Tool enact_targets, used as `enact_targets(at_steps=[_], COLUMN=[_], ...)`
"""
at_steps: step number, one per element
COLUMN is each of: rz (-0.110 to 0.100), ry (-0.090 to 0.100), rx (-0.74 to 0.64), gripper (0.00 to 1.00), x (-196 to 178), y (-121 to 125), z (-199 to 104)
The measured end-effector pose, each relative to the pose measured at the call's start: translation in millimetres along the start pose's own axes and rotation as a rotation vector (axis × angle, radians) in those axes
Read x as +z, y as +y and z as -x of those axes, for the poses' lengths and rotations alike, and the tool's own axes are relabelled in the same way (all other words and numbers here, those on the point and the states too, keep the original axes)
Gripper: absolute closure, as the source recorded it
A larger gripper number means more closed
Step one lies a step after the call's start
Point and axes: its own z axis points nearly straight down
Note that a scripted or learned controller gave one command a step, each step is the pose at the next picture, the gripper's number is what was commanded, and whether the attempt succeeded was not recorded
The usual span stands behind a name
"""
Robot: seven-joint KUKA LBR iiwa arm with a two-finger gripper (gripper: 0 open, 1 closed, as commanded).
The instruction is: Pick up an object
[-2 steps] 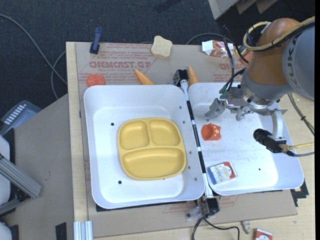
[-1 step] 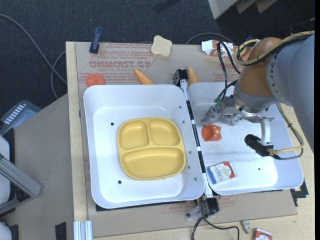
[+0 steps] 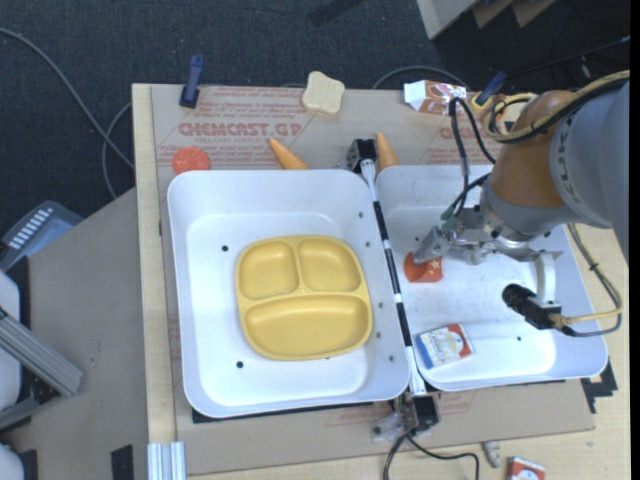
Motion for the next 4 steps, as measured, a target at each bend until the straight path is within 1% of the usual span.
enact_targets(at_steps=[1, 2, 3, 4], rz=[0.005, 0.000, 0.002, 0.004], ry=[-0.001, 0.000, 0.000, 0.000], rx=[-0.001, 0.000, 0.000, -0.002], gripper=[0.00, 0.00, 1.00, 1.00], x=[0, 0, -10, -100], y=[30, -3, -3, -21], z=[-17, -15, -15, -89])
